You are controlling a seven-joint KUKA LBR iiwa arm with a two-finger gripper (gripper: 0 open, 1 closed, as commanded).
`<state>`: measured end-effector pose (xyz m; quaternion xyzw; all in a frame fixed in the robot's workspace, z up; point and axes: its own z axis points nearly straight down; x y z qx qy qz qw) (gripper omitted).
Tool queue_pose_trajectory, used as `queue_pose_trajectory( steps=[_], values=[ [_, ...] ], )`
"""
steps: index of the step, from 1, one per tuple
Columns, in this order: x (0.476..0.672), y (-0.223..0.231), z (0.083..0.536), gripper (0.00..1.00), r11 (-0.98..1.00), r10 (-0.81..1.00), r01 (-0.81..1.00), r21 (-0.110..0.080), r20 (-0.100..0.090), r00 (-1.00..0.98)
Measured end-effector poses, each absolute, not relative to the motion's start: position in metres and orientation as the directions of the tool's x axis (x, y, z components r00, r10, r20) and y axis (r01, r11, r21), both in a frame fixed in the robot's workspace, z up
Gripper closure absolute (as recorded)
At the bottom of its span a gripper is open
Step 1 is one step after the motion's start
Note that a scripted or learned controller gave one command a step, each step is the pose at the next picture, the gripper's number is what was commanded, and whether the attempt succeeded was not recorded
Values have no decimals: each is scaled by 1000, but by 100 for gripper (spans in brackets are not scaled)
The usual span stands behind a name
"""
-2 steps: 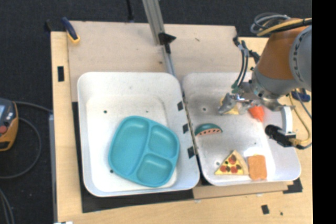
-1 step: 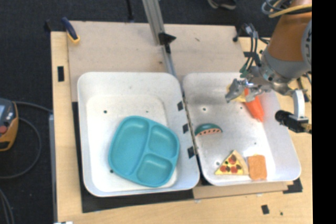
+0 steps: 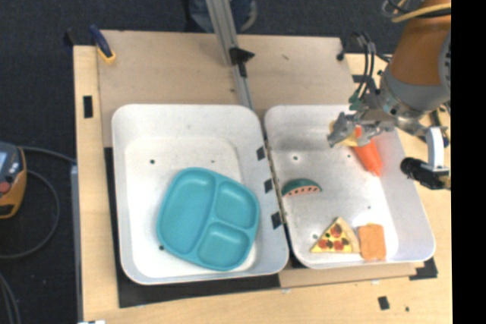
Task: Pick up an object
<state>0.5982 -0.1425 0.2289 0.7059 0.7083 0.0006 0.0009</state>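
My gripper (image 3: pixel 355 131) hangs over the upper right part of the right bin (image 3: pixel 402 239). An orange carrot (image 3: pixel 370 157) lies slanted just below it, and its upper end meets the gripper's underside. Whether the carrot is gripped or only lies beneath cannot be made out. A watermelon slice (image 3: pixel 301 187) rests near the bin's left wall. At the bin's front lie a pizza slice (image 3: pixel 335 237) and an orange-tan block (image 3: pixel 372 241) side by side.
The left bin (image 3: pixel 144 133) holds a teal divided plate (image 3: pixel 209 218). A grey metal post (image 3: pixel 224 19) slants up from between the bins at the back. A black part (image 3: pixel 425 171) of the arm reaches over the right bin's right rim.
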Motion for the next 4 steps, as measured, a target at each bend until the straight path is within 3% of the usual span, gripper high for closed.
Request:
queue_pose_trajectory(
  steps=[2, 3, 4],
  values=[
    [594, -47, 245, 100, 7, 1000, 1000, 1, 2, -7],
    [571, 4, 245, 100, 6, 1000, 1000, 0, 1, -6],
    [568, 55, 235, 100, 7, 1000, 1000, 0, 1, -7]
  ],
)
